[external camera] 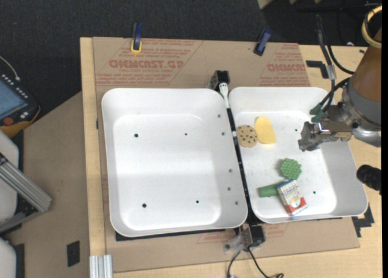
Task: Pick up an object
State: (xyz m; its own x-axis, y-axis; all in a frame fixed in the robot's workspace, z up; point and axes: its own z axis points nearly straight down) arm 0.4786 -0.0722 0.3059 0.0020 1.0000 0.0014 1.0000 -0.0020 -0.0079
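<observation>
- The gripper [308, 137] hangs over the right bin [339, 207], at that bin's right side; whether it is apart or together I cannot tell, and nothing shows clamped in it.
- Right bin holds five things: one yellow piece [265, 130], one brown cookie [245, 135], one green studded ball [290, 167], one green block [267, 191], one red-and-white carton [291, 196].
- Left bin [121, 110] sits touching it.
- The cardboard [182, 59] beneath reads "CHEMCAST".

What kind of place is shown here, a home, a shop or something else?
Most likely a robotics lab. A robot arm reaches over two white bins on a cardboard-covered bench, cables run along the edges, and small toy-like objects, such as a cookie, lie there for picking.
</observation>
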